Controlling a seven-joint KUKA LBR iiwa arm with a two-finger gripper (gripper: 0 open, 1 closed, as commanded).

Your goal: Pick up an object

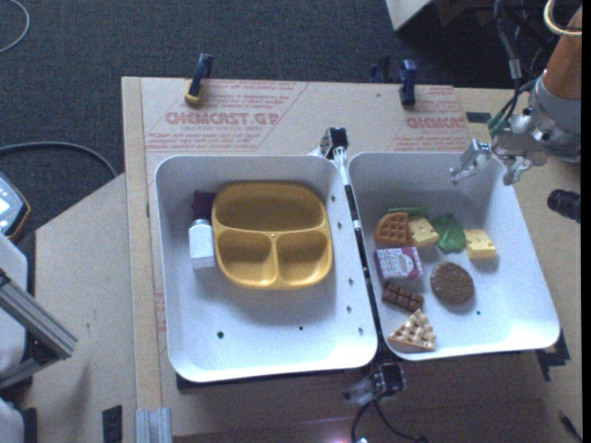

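I see the bench (277, 109) as a tan board with red lettering printed across its far part. Two clamps grip its far edge: a blue and yellow one (198, 78) on the left and a blue one (407, 81) further right. Directly on it sit the left bin (175, 275) and the right bin (526, 284), touching side by side.

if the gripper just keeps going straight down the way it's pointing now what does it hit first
Probably the bare white floor of the right bin near its back wall. The gripper hangs over that far corner, apart from the toy food; the cheese piece lies nearer the camera. Depth is uncertain.
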